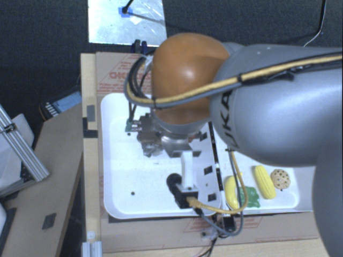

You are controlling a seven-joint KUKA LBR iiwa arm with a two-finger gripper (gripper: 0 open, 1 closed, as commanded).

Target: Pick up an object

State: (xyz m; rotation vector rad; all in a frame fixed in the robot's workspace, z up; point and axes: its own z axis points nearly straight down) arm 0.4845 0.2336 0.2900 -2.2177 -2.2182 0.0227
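Note:
The grey arm with its orange band (187, 74) reaches in from the right and covers much of both bins. Its gripper (147, 142) hangs over the middle of the left white bin (118, 191), mostly hidden under the wrist. I see nothing held in it. In the near part of the right bin (292, 199) lie a yellow banana-like piece (231, 193), a green piece (250, 198), a yellow corn cob (264, 181) and a round speckled cookie (280, 179).
A divider (215, 159) separates the two bins. The bins rest on a cardboard sheet (115, 71). A shiny foil sheet (126, 12) lies beyond the bench, and an aluminium rail (21, 149) stands at the left.

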